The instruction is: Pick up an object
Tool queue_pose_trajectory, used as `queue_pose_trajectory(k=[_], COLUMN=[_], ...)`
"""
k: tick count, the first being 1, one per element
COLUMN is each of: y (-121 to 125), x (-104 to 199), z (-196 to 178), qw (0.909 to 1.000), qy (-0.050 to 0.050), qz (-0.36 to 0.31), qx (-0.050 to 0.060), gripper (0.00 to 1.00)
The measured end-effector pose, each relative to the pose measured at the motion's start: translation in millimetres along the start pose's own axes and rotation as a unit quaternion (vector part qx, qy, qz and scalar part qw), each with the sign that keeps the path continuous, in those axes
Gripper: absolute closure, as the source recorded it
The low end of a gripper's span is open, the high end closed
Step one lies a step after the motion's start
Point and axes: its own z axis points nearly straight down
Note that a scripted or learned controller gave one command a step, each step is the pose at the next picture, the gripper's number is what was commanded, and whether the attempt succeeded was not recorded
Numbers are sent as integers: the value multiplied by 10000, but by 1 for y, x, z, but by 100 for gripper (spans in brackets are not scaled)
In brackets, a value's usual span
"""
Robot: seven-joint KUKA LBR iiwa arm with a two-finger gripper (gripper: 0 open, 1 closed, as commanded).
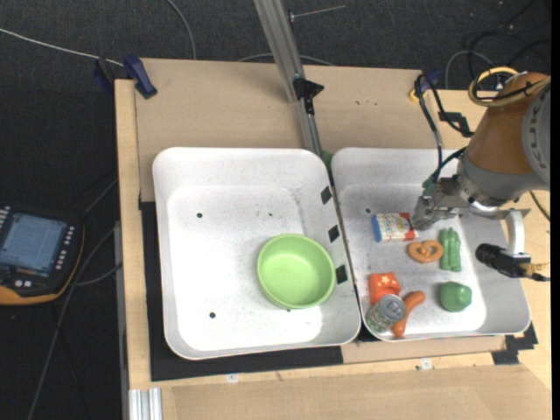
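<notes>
Grey metal of the gripper (pixel 426 213) hangs low over the right bin (pixel 350 169), just beside the small blue, white and red box (pixel 391 227), but its tips blur into the box's edge and I cannot tell how they stand. Near them lie an orange pretzel shape (pixel 425 251), a green pod (pixel 451 248), a green lump (pixel 454 297), an orange block (pixel 383 283) and a half-hidden can (pixel 386 311). A green bowl (pixel 295 271) sits in the left bin (pixel 188 191).

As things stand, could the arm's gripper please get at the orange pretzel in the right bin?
Probably yes: the gripper hovers just above the pretzel, whose top is uncovered; the green cucumber lies close beside it.
</notes>
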Motion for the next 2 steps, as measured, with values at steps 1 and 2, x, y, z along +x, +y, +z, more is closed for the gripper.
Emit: queue_pose_trajectory(k=[1, 2], y=[11, 14], x=[-1, -9], z=[-56, -117], qw=[10000, 10000], qy=[1, 0], qz=[-3, 0], qx=[-1, -3], gripper=[100, 100])
